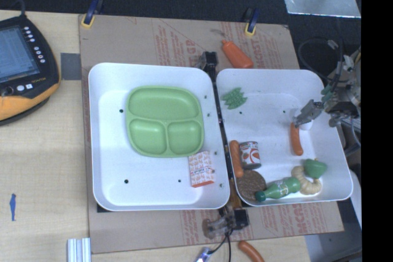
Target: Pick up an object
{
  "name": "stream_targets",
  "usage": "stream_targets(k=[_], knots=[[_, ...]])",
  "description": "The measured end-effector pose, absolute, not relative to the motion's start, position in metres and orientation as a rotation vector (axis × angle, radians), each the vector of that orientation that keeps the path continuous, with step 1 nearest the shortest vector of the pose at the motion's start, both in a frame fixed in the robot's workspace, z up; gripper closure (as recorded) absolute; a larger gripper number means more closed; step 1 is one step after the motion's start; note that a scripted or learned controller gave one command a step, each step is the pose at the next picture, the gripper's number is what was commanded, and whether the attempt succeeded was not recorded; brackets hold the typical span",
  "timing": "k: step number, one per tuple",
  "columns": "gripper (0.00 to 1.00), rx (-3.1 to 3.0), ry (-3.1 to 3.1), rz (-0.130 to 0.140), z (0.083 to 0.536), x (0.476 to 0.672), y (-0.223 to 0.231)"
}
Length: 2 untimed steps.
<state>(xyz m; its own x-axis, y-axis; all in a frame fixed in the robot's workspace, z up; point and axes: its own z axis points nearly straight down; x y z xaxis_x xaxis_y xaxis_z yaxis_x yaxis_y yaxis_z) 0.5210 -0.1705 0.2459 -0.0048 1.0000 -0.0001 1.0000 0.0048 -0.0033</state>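
Bench, two white bins [98,132] | fingers [305,115] spread (nothing between them) above hot dog [296,140]

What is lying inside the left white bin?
The left bin holds a green divided plate and a small red-and-white packet. Whatever is beneath them is covered.

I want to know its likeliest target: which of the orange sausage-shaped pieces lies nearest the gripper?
The short one in the right bin, just below the gripper. The others lie by the divider or outside the bins.
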Motion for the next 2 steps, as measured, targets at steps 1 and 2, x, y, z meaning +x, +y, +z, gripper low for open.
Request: stream_targets(k=[1,2], knots=[[0.00,-2.213,-2.227,0.007,0.164,0.546,-0.196],[0.00,-2.212,-2.227,0.006,0.091,0.548,-0.202]])
